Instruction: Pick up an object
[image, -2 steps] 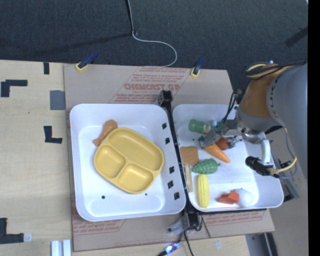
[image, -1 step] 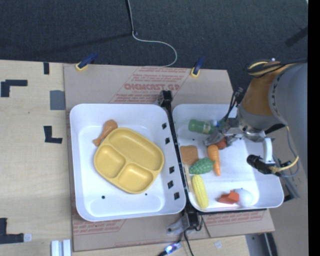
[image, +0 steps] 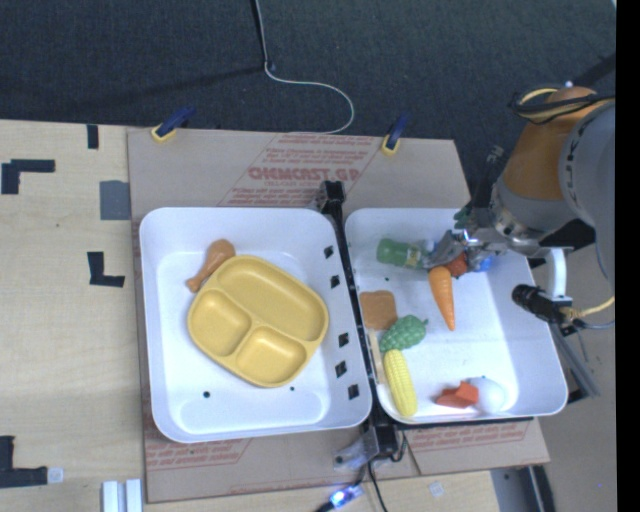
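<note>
My gripper (image: 448, 252) hangs over the upper middle of the right bin (image: 535, 330), at the end of the grey arm with the orange band. An orange carrot (image: 444, 298) lies just below it, its thick end right at the gripper's tip; whether they touch is unclear. A green bottle-like toy (image: 399, 253) lies just left of the gripper. Lower in the same bin are a brown toast slice (image: 378, 308), a green leafy vegetable (image: 405, 332), a yellow corn cob (image: 399, 382) and a red-and-white piece (image: 471, 395).
The left bin (image: 165, 340) holds a yellow divided plate (image: 258, 320) and an orange drumstick (image: 210, 264) at the plate's upper left. A raised divider (image: 345, 300) separates the bins. A black fitting with cable (image: 540, 300) sticks out at the right bin's edge.
</note>
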